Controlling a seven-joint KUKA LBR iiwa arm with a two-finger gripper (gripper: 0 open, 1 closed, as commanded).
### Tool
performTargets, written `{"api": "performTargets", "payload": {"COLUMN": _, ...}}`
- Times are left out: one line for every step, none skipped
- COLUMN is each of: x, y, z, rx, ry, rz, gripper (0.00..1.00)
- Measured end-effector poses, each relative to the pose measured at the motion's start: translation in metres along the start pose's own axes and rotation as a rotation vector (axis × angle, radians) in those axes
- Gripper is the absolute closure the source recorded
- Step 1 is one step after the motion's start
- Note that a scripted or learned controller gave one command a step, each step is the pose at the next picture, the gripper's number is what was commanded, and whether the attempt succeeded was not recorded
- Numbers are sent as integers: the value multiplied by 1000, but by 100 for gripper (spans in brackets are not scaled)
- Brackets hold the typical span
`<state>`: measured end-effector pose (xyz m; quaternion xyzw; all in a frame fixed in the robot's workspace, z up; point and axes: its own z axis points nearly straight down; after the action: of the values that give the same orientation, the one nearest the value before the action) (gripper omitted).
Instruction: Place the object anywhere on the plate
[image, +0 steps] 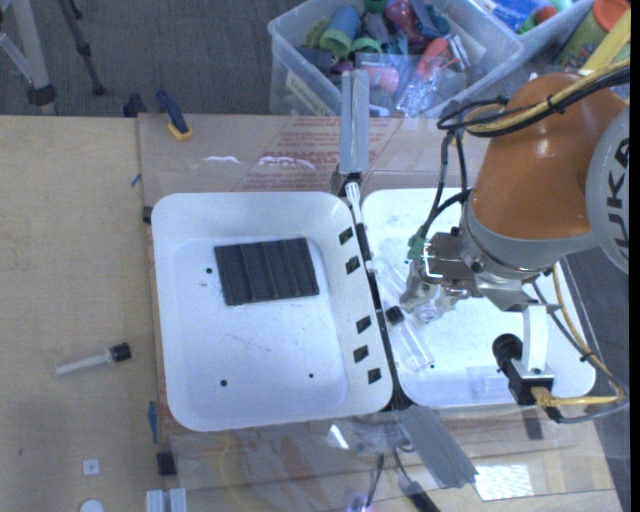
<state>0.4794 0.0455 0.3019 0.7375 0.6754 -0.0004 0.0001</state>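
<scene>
Pick phase of a bin-to-bin transfer. The object (416, 345), apparently a small clear piece and hard to make out against the white floor, is lying in the right bin (570, 375) close to its left wall, just below the gripper (424, 296). The gripper is hanging low over that same corner, beneath the orange band of the arm (535, 150). Whether it is open or closed cannot be told from this angle, and nothing is visibly sitting in its grasp.

The plate (268, 270), a dark ribbed rectangle, is lying flat in the upper half of the left bin (190, 400), well apart from the object and across the raised divider (365, 290) between the bins.

Judged as the step in hand: securing the object. To do this well, the gripper is best centred over the clear piece and not the bin wall, since the piece is sitting near that wall. A lift high enough to clear the divider is advisable before crossing. Any spot on the ribbed surface is sufficing as a release point.
</scene>
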Motion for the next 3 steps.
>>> {"api": "performTargets", "payload": {"x": 60, "y": -6, "z": 32, "rx": 6, "ry": -1, "rz": 257, "gripper": 100}}
{"api": "performTargets", "payload": {"x": 141, "y": -13, "z": 24, "rx": 1, "ry": -1, "rz": 372, "gripper": 100}}
{"api": "performTargets", "payload": {"x": 179, "y": -17, "z": 56, "rx": 4, "ry": -3, "rz": 673, "gripper": 100}}
